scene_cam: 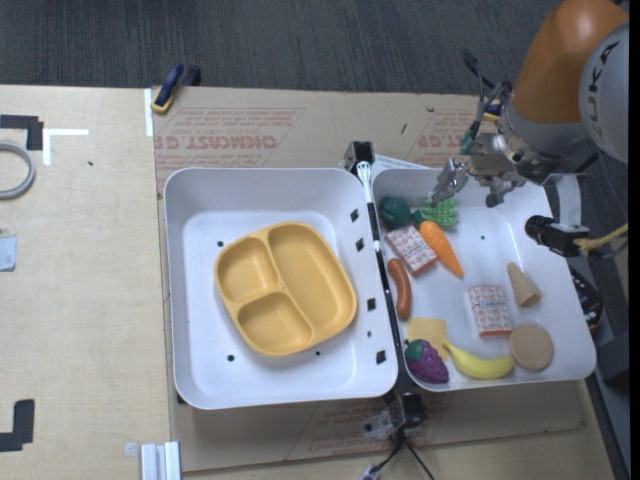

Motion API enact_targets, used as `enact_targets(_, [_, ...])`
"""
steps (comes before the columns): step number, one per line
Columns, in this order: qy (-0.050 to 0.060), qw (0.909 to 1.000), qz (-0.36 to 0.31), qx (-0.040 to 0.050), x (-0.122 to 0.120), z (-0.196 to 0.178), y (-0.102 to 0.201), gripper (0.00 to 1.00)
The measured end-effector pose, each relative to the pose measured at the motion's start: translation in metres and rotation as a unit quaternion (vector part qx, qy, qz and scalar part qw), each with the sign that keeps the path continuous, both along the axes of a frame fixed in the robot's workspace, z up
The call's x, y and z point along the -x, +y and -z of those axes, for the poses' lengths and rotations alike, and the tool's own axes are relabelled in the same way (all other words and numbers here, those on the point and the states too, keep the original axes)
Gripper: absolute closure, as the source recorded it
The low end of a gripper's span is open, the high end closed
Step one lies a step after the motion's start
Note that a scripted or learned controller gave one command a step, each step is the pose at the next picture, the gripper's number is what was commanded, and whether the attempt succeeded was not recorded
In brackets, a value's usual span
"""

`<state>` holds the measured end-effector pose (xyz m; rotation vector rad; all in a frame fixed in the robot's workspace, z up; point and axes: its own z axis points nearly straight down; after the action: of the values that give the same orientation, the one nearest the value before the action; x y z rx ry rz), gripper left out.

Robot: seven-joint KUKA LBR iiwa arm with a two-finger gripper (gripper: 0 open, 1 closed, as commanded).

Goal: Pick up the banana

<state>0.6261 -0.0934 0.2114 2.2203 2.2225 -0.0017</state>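
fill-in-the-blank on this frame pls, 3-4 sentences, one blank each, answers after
1. The banana lies in the ____ bin, near its front edge.
2. The yellow divided plate has ____ compartments.
3. Directly left of the banana sits a bunch of purple ____.
4. The gripper hovers over the far end of the right bin, near the ____ vegetable with the green top.

Missing words: right; three; grapes; orange

I see a yellow banana (pixel 480 363) near the front edge of the white right bin (pixel 560 368), beside purple grapes (pixel 428 362) and a tan round cookie (pixel 531 347). An orange carrot (pixel 441 248) with green leaves lies near that bin's back edge, by a red sausage (pixel 400 288). The white left bin (pixel 190 268) carries a mustard-yellow divided plate (pixel 285 288), and the arm (pixel 570 58) is grey with an orange band.
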Motion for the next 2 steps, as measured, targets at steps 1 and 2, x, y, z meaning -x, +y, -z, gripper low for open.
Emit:
enact_targets(1, [0.000, 0.9939, -0.111, -0.0003, 0.075, 0.019, 0.033, 0.00])
enact_targets(2, [0.000, 0.9949, -0.101, -0.0003, 0.148, 0.019, 0.049, 0.00])
